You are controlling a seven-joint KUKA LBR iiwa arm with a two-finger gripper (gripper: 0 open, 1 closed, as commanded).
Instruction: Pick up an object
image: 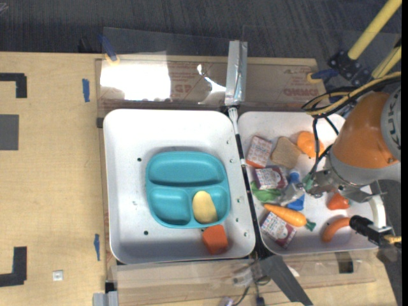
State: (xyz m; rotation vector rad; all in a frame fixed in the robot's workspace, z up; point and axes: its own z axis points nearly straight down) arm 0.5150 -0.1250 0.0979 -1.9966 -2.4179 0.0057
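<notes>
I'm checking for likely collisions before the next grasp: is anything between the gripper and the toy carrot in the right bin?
Nothing visible lies between them. The gripper hangs over the right bin, just up and right of the carrot. A blue piece crowds the carrot's upper edge.

Right bin [255,121] is crowded with toys around the carrot [287,215]; left bin [121,171] has open floor around the tray [185,171].

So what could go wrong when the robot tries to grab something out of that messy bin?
The toys in the right bin lie crowded together, so the gripper might pinch two at once or knock one away. The toy carrot rests partly on a small packet, so it may roll or slip. The arm also covers some toys from the camera.
</notes>
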